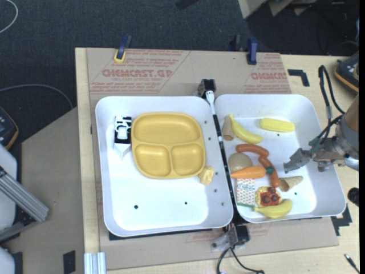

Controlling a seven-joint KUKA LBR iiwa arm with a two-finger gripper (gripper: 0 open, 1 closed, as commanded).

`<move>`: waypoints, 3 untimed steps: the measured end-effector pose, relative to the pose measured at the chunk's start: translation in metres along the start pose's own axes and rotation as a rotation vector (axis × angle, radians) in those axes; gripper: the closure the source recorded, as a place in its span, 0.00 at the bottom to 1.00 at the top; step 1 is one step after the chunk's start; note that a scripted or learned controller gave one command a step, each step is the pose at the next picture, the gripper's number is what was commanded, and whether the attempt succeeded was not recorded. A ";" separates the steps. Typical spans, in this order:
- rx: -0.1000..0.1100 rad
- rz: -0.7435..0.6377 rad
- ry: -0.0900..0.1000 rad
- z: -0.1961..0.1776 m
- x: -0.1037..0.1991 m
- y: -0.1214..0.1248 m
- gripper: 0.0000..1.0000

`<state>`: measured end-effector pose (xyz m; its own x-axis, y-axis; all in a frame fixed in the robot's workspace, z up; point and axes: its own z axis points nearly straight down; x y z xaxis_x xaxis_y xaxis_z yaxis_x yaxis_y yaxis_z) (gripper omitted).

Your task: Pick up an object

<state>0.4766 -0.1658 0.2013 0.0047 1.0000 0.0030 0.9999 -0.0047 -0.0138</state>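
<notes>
Toy food heaped in right bin; end effector above its right side, grip state cannot be told.

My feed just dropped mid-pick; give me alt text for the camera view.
The gripper hangs over the right bin, right of a heap of toy food: bananas, corn cob, sausage and carrot. The left bin holds a yellow divided plate.
</notes>
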 end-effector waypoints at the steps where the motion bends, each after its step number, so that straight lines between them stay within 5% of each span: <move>1: -0.014 -0.004 -0.003 -0.007 0.000 0.003 0.00; 3: -0.011 -0.003 -0.003 0.108 0.001 0.003 0.00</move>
<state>0.4779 -0.1645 0.0932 0.0015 1.0000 0.0003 1.0000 -0.0015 -0.0028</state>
